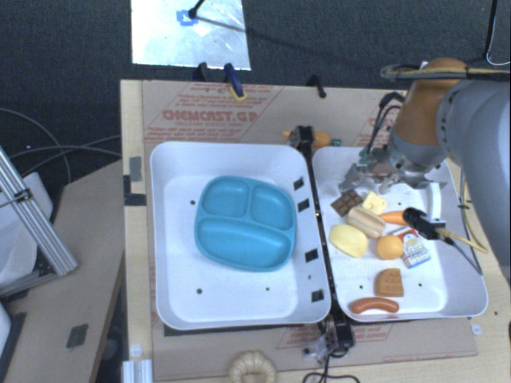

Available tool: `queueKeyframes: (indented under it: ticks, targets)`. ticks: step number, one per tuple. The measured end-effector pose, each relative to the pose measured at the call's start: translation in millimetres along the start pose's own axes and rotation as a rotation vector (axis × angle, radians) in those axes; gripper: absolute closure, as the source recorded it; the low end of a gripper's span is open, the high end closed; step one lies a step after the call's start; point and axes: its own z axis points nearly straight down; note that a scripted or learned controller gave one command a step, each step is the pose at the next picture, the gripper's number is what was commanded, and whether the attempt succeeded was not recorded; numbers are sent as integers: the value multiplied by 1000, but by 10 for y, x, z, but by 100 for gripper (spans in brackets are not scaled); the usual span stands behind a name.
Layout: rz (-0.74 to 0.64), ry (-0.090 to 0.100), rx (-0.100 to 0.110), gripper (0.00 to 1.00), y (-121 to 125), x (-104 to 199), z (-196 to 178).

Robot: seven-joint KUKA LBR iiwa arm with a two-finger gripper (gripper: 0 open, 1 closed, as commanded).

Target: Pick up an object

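"CHEMCAST GP" board [209,116] behind bins [172,214]

blue tray [243,222], white bins [180,182], orange ball [390,247]

Red block letters reading roughly "CHEMCAST GP" stand on the tan paper-faced sheet [209,115] that lies under both bins, well to the left of the grey two-finger claw [369,175] and a little farther back. The same red print shows on that sheet just behind the claw, too cut off to read. A small red-and-white printed packet [414,250] lies in front of the claw, its print too fine to read.
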Motion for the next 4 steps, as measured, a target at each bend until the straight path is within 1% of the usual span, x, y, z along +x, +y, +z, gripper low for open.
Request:
queueKeyframes:
  ticks: [1,2,3,4]
  targets:
    - [0,1,-4,100,14,1,-128]
    - [1,1,-5,100,-45,0,-740]
    - [1,0,-5,100,-26,-105,-1281]
    - [-2,2,-1,100,-16,-103,-1353]
